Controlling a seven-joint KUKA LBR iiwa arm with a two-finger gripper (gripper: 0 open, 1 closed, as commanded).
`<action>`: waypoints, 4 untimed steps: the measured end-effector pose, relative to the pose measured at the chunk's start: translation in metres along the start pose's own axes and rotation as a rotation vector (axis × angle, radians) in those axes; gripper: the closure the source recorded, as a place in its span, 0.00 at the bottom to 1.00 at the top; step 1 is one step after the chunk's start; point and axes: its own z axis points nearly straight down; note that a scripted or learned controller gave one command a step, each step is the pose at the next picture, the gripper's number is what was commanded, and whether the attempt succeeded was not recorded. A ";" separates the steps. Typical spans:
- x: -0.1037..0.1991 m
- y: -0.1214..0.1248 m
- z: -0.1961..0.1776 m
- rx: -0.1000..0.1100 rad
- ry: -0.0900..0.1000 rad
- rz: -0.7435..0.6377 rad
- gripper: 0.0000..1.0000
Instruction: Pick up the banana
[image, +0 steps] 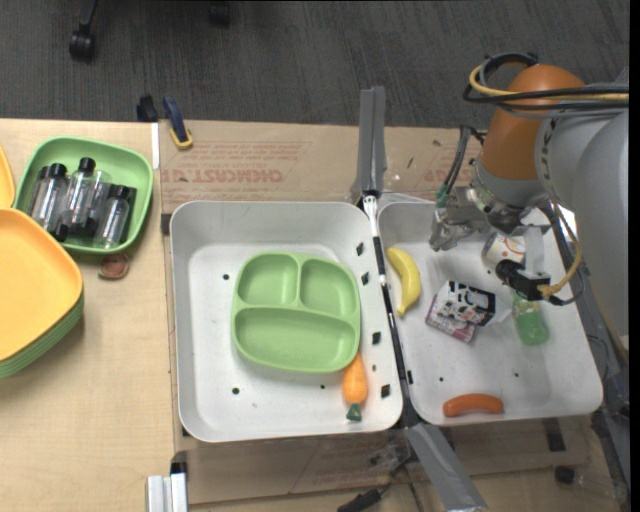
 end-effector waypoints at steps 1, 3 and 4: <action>-0.059 -0.003 -0.042 -0.002 0.000 -0.047 1.00; -0.051 -0.053 -0.058 0.001 0.002 0.072 0.00; -0.105 -0.066 -0.024 0.003 0.001 0.174 0.00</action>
